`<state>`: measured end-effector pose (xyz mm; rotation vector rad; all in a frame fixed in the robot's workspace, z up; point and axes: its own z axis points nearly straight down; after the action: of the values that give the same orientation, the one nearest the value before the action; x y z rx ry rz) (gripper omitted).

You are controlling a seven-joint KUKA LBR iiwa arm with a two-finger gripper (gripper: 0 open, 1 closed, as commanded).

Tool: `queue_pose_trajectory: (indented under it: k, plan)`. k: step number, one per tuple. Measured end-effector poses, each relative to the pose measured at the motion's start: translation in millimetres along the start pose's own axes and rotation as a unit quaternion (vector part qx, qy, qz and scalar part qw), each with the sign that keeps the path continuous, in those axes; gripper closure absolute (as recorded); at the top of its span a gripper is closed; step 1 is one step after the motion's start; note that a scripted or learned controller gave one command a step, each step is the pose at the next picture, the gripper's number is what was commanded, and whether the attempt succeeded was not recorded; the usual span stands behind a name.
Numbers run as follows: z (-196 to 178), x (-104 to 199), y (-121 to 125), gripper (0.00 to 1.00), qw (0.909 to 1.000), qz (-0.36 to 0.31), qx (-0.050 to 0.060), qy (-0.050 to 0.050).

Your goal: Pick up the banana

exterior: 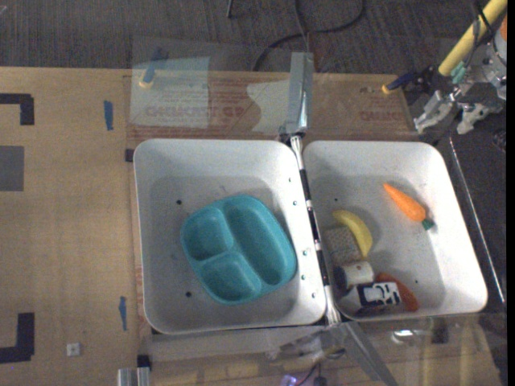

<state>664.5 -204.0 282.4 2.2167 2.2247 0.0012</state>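
Note:
The yellow banana (356, 228) lies in the right bin (451, 215), near its left wall and about mid-depth. Its near end touches a brownish textured object (344, 246). My gripper (448, 114) hangs outside the bin, beyond its far right corner and well away from the banana. The fingers are spread apart with nothing between them.
An orange carrot (405, 203) lies to the right of the banana. A small white can (354, 274), a dark and white packet (378, 294) and a red item (405, 293) crowd the near left corner. A teal divided plate (237, 248) sits in the left bin (161, 215).

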Motion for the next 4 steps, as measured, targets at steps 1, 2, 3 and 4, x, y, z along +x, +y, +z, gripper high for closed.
queue_pose_trajectory:
  k: [1,2,3,4]
  plan:
    - [176,39,-37,0.00,0.9987,-0.050,0.000,0.000]
    - [194,89,-59,0.00,0.9995,-0.032,-0.003,-0.001]
    - [193,109,-100,0.00,0.9850,-0.172,-0.005,-0.001]
    - [194,55,-141,0.00,0.9791,0.203,-0.004,0.000]
